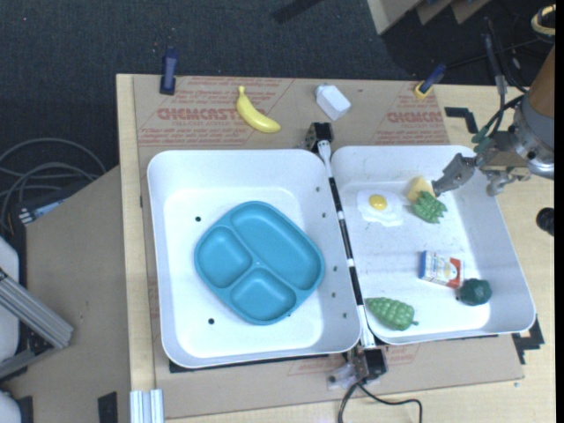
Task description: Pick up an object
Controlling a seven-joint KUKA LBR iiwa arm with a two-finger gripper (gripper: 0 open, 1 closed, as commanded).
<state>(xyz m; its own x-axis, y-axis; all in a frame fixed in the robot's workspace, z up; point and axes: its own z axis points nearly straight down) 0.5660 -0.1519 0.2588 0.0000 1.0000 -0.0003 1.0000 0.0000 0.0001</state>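
Note:
The right bin (498,227) holds a toy fried egg (378,208), a yellow piece (419,186) with a green leafy toy (428,208) against it, a small red, white and blue packet (439,270), a dark green ball (474,293) and a bumpy green toy (390,312). My gripper (469,180) hangs over the bin's upper right part, open, with nothing between its fingers. Its left fingertip (448,178) ends just right of the yellow piece and above the leafy toy.
The left bin (167,192) holds a blue divided plate (257,261). On the board behind the bins lie a toy banana (256,113) and a white block (333,101). Cables run along the arm at the far right.

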